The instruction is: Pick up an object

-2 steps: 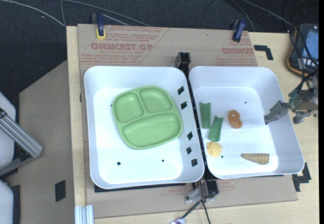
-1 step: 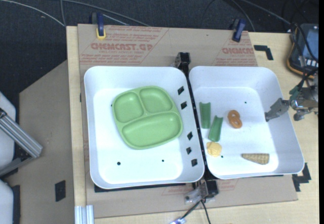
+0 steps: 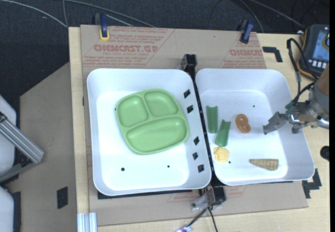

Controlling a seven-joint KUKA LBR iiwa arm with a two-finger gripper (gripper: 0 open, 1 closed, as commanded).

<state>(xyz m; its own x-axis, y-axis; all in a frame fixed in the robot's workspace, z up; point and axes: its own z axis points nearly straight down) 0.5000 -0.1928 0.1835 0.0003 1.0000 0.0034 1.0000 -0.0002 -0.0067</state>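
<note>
At the left of the frame sits the left bin (image 3: 99,136), a shallow white tray, and in its middle lies a green divided plate (image 3: 152,121) with three compartments, tilted a little against the bin's edges. A black divider strip runs between the two bins, with small black clips along it.

Just right of that strip, inside the right bin (image 3: 272,81), two green sticks lie close together: the upper green stick (image 3: 211,119) stands nearly upright in the picture, and the lower green stick (image 3: 223,132) leans beside it, slightly lower. Below them, near the bin's lower left corner, rests a yellow lump (image 3: 221,154). Further right is a small brown pretzel (image 3: 242,123), roughly at the bin's centre, and lower right of it a tan cone (image 3: 264,163) lies on its side (tip pointing left).

At the right edge the gripper (image 3: 273,124) hangs over the right bin's right side, near the pretzel but apart from it; whether its fingers are spread or closed cannot be told, and nothing is seen between them.
</note>
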